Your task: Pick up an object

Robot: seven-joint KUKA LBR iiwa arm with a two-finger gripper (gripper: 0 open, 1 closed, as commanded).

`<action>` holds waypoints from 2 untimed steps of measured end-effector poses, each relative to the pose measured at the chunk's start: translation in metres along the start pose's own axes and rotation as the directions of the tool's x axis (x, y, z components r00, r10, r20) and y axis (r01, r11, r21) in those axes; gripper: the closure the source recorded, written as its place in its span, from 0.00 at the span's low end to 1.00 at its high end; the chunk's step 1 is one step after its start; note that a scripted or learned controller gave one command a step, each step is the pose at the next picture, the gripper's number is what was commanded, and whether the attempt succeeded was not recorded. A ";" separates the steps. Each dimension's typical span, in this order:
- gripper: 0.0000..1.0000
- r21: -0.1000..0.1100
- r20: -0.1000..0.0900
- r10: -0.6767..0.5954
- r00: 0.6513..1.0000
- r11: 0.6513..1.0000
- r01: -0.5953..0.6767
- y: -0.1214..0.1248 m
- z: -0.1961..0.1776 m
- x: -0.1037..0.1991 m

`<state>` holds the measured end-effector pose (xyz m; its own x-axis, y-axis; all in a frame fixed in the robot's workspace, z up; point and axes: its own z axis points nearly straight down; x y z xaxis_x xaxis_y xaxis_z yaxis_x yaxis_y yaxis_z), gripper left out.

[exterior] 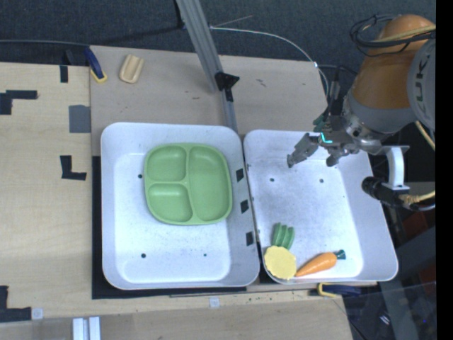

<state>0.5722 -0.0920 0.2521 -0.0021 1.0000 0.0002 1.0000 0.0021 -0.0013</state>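
Carrot [316, 263] lies at the near edge of the right bin [368, 211], just beside the corn [281, 254]. My gripper [312, 154] hangs spread open w/ nothing in it, well apart at the far end. Still approach phase, I'd say; next I need to travel over & drop down.

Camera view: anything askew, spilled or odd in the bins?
Nothing spilled or damaged. The green divided plate sits slightly rotated in the left bin. The yellow corn and orange carrot crowd the right bin's near edge. The gripper hangs above that bin, fingers spread, holding nothing.
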 end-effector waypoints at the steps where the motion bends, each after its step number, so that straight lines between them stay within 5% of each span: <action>1: 0.00 0.005 0.000 0.001 1.000 1.000 -0.001 -0.008 0.051 0.008; 2: 0.00 0.006 0.001 0.002 1.000 1.000 -0.002 -0.010 0.100 -0.001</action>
<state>0.5625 -0.0928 0.1525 -0.0004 1.0000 -0.0007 1.0000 0.0004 -0.0074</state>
